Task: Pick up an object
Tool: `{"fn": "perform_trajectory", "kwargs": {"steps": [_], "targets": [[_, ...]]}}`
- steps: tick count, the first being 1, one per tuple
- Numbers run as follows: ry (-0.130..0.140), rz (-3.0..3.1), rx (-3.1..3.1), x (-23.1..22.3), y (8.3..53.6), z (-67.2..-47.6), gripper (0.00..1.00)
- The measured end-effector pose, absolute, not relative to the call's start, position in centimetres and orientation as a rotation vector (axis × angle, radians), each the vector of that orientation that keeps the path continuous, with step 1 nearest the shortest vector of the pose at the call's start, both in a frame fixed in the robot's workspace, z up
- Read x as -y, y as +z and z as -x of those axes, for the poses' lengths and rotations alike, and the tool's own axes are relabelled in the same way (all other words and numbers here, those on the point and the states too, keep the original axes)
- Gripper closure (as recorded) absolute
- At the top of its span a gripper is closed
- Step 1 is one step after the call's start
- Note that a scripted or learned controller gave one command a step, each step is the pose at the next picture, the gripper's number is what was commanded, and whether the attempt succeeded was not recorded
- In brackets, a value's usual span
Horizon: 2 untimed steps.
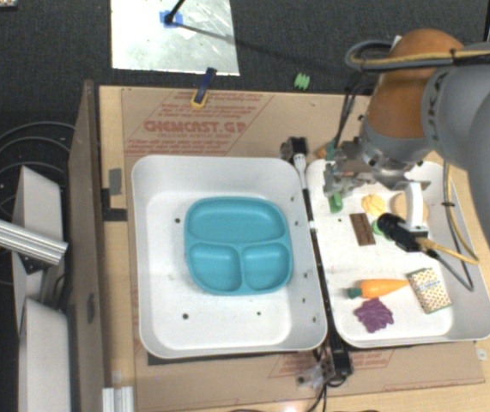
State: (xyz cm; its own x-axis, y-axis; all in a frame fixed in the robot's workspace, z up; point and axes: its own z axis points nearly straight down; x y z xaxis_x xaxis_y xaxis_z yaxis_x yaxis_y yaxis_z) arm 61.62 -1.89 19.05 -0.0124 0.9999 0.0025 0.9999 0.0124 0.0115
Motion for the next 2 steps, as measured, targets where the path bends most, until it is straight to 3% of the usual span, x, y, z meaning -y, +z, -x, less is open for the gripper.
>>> {"fn": "perform_trajectory", "kwargs": {"steps": [1,2], "targets": [[0.003,-2.214,-2.229,0.7,21.5,-58.4,1.0],[0.003,-2.212,-2.231,-3.3,20.9,-58.9,1.0]]}}
